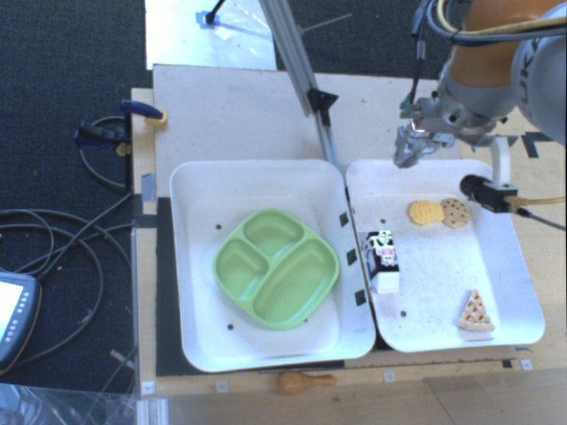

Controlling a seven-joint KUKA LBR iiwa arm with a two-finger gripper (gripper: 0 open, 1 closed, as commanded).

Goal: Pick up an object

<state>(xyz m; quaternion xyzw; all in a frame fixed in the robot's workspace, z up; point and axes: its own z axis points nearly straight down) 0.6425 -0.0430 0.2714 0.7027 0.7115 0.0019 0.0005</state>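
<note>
Nearest to the camera we see a small brown wooden piece (306, 382), lying on the surface (239, 113) just in front of the near edge of the left bin (190, 237). Going from left to right, the left bin holds a green divided plate (276, 268), which sits a little tilted toward the near side. The right bin (514, 282) touches it along the middle. In this bin we find a small white box with black marks (384, 260) close to the left wall, then two cookies (438, 212) touching each other at the far side, and a toy pizza slice (476, 312) in the near right corner.

The end effector (409, 149) hangs above the far left corner of the right bin, well apart from all the objects. We cannot tell if it is open or closed, because this part is too small and blurred. We see nothing in its grasp.

We judge that the task is at the approach step: no object is lifted yet. For the next move, the arm (505, 34) must choose one target, probably the cookies as the closest, move over it, come down straight and close around it. The cookies are flat, so we think the grasp could slip.
</note>
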